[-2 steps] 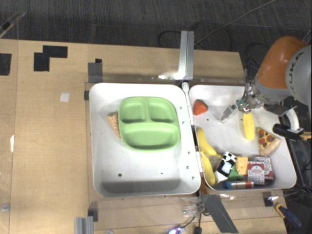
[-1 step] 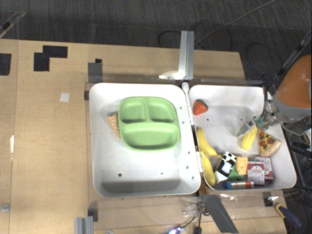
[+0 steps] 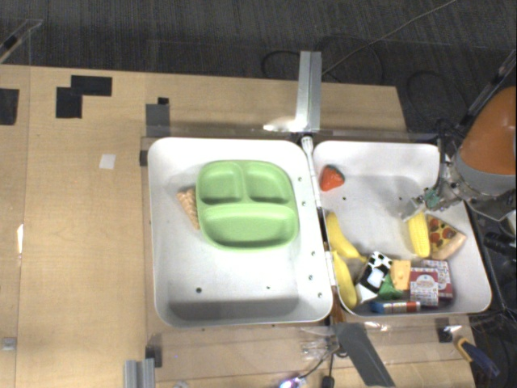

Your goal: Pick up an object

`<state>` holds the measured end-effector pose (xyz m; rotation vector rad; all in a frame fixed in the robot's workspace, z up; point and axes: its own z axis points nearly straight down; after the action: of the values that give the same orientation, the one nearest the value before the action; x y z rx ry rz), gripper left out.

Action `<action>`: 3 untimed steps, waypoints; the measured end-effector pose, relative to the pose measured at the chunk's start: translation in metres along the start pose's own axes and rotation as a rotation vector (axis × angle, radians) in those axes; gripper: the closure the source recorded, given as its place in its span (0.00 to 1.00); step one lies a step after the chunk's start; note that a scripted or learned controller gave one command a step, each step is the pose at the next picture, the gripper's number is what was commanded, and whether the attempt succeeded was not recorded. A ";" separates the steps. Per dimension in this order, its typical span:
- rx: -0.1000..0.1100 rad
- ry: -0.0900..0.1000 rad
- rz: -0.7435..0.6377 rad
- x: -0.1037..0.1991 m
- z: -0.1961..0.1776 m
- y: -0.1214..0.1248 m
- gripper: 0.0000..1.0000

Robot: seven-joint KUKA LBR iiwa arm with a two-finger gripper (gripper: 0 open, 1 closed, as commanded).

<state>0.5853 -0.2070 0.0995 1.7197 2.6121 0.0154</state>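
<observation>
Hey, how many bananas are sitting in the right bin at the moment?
2. One banana lies along the right bin's left wall, and a second banana sits just below it near the front left corner. More could be hidden under the clutter there.

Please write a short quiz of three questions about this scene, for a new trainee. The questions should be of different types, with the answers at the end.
1. True or false: the green divided plate lies in the left bin.
2. Multiple choice: which thing lies closest to the gripper? A) the strawberry B) the corn cob C) the banana
3. Short answer: what lies directly beside the corn cob, toward the right wall of the right bin?

Key
1. True.
2. B: the gripper sits just above the top end of the corn cob.
3. The pizza slice.
</observation>
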 end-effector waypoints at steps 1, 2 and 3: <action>0.011 0.005 0.039 0.058 -0.118 0.088 1.00; 0.013 0.005 0.039 0.057 -0.118 0.087 0.00; 0.012 0.005 -0.092 0.052 -0.011 0.110 0.00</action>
<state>0.6658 -0.1151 0.1124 1.6036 2.6971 0.0039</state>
